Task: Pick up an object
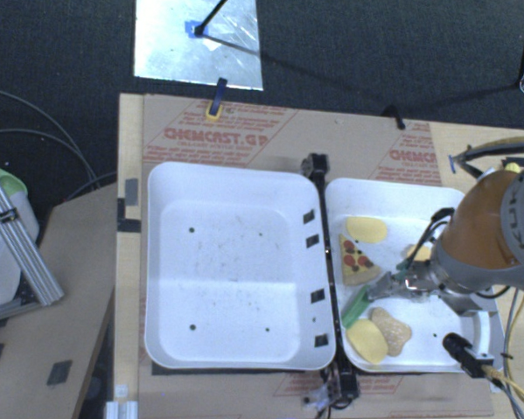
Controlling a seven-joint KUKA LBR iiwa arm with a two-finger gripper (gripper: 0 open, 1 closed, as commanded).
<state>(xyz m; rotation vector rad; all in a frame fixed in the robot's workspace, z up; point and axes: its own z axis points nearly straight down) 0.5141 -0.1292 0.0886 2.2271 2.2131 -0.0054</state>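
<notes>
The pincer (pixel 382 288) sits low in the right bin (pixel 394 195), right of the frame's centre, pointing left from the grey arm (pixel 497 234) with its orange band that fills the right edge. Whether its fingers are apart or together I cannot tell; they blur into the grey metal, and nothing is plainly seen between them.

Just beside the tip, up and to the left, lies a pizza slice toy (pixel 356 261) with red and dark spots. Below the tip, a green stick-shaped piece (pixel 355 306) slants down toward the bin's left wall, its upper end touching or nearly touching the pincer. Above the pizza slice rests a pale yellow oval piece (pixel 366 229). A small yellow bit (pixel 420 253) peeks out next to the arm's wrist, partly hidden. Toward the lower part of the bin a tan, lumpy piece (pixel 392 331) lies against a yellow rounded piece (pixel 367 341), the two touching.

The left bin (pixel 233 264) takes up the middle of the frame, its white floor faintly speckled. Both bins stand on a cardboard sheet (pixel 284 131) printed with red lettering, laid over the table (pixel 70 282). In the upper left of the frame a shiny metal plate (pixel 199 34) lies on the dark floor (pixel 384 44).
</notes>
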